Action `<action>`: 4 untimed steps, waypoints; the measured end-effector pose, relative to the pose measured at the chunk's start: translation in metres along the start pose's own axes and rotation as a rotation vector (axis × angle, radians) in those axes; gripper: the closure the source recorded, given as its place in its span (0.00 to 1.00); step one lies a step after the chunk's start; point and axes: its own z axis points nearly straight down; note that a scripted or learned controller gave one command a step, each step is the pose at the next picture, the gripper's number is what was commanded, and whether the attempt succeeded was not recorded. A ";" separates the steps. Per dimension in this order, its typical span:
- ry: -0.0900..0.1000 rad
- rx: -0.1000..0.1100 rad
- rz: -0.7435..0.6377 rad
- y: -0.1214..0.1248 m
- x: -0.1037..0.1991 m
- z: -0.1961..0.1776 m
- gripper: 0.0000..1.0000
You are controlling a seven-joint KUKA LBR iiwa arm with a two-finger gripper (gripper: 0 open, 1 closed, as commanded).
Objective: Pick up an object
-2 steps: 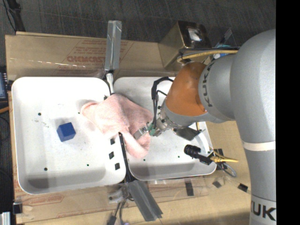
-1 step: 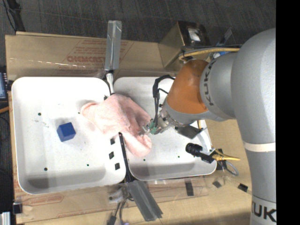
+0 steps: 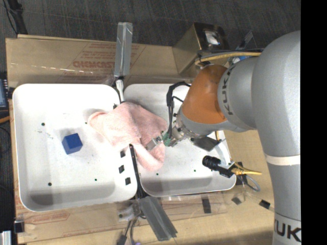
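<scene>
Your pincer point(image 3: 164, 140) is down at the edge of the soft pink cloth point(image 3: 132, 128), which lies over the wall between the two white bins point(image 3: 30, 152). You cannot tell if it is open or closed. It might pinch only a thin fold, so the cloth could slip out or snag on the wall.

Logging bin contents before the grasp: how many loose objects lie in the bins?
2: a blue cube in the left bin, and a pink cloth draped across the divider. The cloth may hide more.
</scene>
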 end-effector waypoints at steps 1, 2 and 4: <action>0.000 -0.002 -0.170 -0.004 0.009 0.009 0.00; -0.001 -0.002 -0.174 -0.003 0.009 -0.001 1.00; -0.001 -0.002 -0.178 -0.002 0.009 -0.011 1.00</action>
